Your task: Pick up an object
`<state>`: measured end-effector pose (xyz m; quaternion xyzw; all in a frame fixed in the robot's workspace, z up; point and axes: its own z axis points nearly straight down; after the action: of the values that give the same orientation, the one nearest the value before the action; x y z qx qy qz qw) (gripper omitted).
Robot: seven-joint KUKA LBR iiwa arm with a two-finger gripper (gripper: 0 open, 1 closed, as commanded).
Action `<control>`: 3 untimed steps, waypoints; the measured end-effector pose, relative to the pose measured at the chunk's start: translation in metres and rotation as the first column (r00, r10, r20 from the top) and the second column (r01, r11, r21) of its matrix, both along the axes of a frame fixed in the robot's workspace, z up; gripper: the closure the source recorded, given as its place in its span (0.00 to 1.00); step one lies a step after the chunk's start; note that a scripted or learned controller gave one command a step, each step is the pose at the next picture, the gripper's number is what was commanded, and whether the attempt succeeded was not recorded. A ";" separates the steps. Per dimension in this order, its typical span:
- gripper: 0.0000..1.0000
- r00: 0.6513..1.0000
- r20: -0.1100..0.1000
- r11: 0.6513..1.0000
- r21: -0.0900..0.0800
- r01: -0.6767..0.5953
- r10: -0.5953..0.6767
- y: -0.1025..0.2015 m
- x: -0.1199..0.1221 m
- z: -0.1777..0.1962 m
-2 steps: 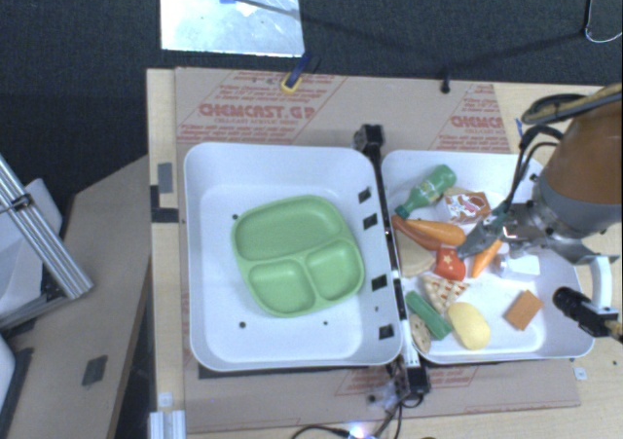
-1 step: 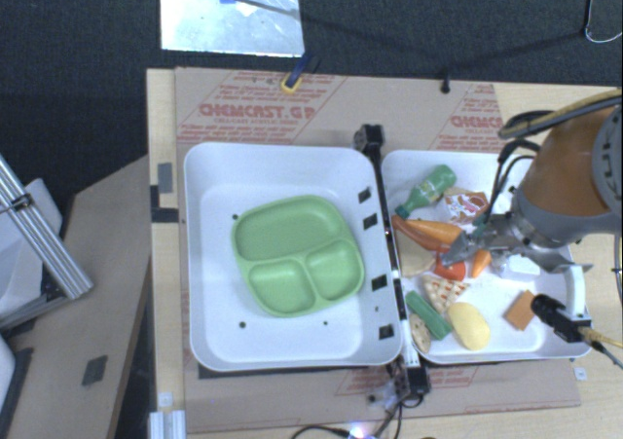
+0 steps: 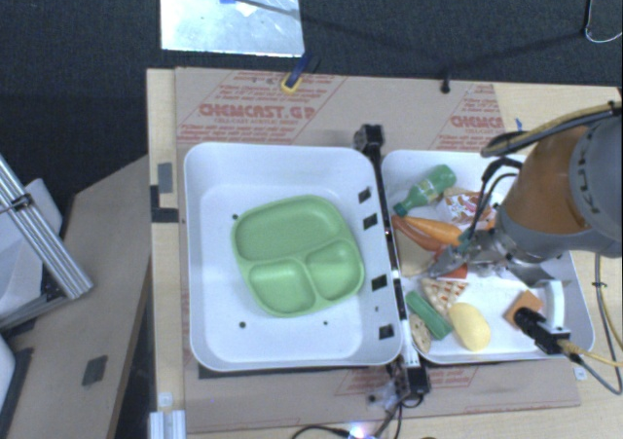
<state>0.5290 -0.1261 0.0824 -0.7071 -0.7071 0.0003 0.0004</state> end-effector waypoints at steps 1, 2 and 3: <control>1.00 1.000 0.005 1.000 -0.001 0.000 0.000 0.000 0.001 0.013; 1.00 1.000 0.006 1.000 -0.001 -0.004 0.004 0.006 -0.002 0.059; 1.00 1.000 0.009 1.000 -0.002 -0.005 0.005 0.009 0.006 0.122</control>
<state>0.5346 -0.1171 0.2042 -0.7053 -0.7089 -0.0023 -0.0035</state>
